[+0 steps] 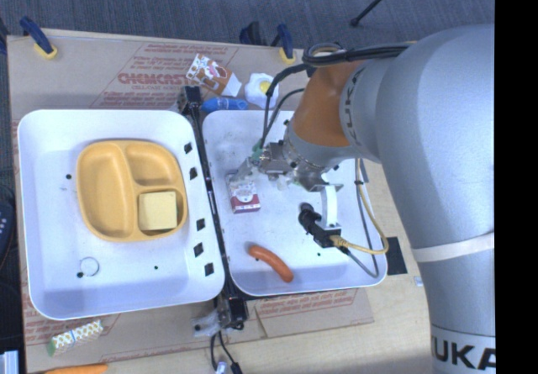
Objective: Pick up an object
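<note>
Two white bins sit side by side on the counter [101, 82]. The left bin [42, 280] holds one yellow divided tray [109, 183], one pale yellow block [158, 211] lying in the tray's lower compartment, and one small clear ring [88, 266] near its lower left corner. The right bin [353, 271] holds one orange sausage [271, 263] near its front edge and one small red-and-white packet [245, 197] at its middle. The gripper [252, 164] hangs just above that packet; whether it is open or closed cannot be told. The arm [403, 129] covers the right bin's far right part. Several wrappers [208, 71] lie behind the bins, and one [76, 335] lies in front.
</note>
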Controlling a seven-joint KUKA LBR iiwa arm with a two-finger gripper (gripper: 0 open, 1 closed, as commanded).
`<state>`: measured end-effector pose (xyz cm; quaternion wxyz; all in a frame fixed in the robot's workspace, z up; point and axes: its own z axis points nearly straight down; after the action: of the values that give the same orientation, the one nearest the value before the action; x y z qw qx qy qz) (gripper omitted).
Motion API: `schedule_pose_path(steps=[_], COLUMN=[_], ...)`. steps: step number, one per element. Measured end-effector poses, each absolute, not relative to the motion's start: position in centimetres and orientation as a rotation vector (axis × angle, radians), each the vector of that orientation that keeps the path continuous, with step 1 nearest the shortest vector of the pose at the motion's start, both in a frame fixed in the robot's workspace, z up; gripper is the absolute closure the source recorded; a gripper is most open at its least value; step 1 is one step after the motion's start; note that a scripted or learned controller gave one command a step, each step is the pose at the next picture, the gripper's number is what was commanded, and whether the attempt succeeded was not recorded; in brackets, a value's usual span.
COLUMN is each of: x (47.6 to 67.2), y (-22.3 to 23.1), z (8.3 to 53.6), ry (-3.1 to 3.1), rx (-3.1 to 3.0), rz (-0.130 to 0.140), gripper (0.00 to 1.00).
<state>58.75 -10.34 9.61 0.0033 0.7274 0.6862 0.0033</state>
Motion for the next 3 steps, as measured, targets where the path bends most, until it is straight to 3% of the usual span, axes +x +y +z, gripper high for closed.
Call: schedule_pose_path(steps=[1, 2, 3], x=[57.0, 50.6, 49.2], y=[-9.2, -9.5, -9.9], z=[9.6, 9.5, 9.5], ry=[2.431, 2.607, 2.513], rx=[1.977, 1.738, 1.875], rz=[0.009, 0.009, 0.012], gripper=[0.0, 0.0, 0.0])
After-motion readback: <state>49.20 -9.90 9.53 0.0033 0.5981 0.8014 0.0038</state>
